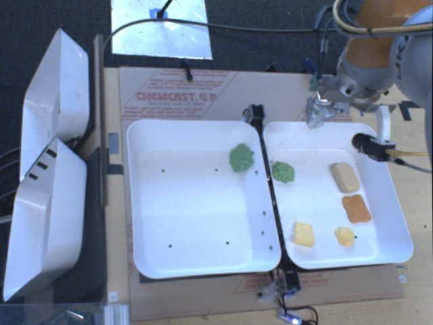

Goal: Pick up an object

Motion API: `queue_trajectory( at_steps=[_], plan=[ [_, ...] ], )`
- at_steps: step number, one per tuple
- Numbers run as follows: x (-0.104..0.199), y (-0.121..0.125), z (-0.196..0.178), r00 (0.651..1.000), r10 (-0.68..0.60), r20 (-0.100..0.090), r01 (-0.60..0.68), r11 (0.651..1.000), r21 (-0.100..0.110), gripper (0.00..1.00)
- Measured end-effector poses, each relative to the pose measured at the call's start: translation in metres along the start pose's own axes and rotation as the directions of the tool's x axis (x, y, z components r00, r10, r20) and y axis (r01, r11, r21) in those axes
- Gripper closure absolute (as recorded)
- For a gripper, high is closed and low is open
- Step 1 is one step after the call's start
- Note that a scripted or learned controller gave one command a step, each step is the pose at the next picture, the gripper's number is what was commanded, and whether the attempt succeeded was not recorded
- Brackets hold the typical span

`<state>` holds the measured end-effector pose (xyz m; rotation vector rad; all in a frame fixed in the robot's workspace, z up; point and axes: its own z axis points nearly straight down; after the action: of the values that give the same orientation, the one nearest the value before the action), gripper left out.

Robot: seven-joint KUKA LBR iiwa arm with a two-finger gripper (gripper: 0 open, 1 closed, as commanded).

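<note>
The counter (115, 263) carries two white bins side by side, and their inner walls touch along the middle.

The left bin (196, 263) has much free floor. In it lies one green piece (241, 158), near the far right corner and just beside the middle wall.

The right bin (392, 249) holds more things. A second green piece (283, 172) lies close to the middle wall. A tan block (345, 177) and an orange piece (356, 208) lie along the right side, near each other. A yellow cube (304, 234) and a small yellow piece (345, 236) lie near the front edge. The centre of this bin is open.

The arm (382, 32) comes from the right. The tool (318, 116) hangs over the far edge of the right bin, apart from all pieces. I cannot tell how wide the tool is.
</note>
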<state>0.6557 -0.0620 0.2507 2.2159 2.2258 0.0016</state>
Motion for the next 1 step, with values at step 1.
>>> queue_trajectory(
  at_steps=[1],
  plan=[
    [0.0518,-0.0056,-0.0051,1.000,-0.001,-0.001,0.001,1.000,0.000,1.00]
  ],
)
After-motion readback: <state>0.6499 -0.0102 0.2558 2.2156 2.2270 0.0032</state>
